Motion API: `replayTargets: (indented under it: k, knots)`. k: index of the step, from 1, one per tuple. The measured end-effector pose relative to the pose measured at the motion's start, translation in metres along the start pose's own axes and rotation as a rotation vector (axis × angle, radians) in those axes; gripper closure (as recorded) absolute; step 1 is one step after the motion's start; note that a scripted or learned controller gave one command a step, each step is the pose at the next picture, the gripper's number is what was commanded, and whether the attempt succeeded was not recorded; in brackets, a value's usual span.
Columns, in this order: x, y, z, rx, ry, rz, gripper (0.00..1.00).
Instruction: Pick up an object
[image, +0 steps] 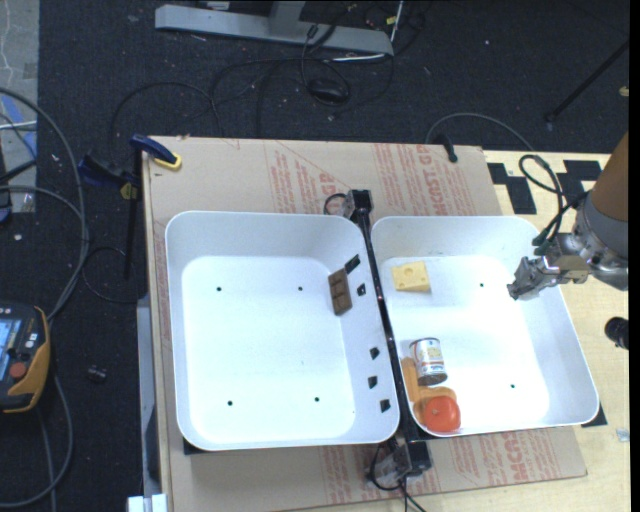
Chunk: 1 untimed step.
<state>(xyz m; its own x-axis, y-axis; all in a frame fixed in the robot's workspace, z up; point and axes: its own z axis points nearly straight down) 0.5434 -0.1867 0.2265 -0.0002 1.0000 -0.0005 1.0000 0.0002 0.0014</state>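
Right bin's got a yellow cheese wedge (411, 278) up near the divider, a small can (429, 361) standing upright lower down, and a red tomato (438, 412) just below it. Left bin has a brown chocolate bar (340, 293) by its right wall.

The arm enters from the right edge of the camera view, its grey wrist section angled down and to the left. The hand (524, 284) sits at its tip, low and pointing leftward. Black cables loop over the top of the wrist; the hand itself looks small and blurred.
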Motion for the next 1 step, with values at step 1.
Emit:
replayTargets:
  k: [1]
  knots:
    - [0.0524, 0.0087, 0.0092, 0.002, 0.002, -0.004, 1.00]
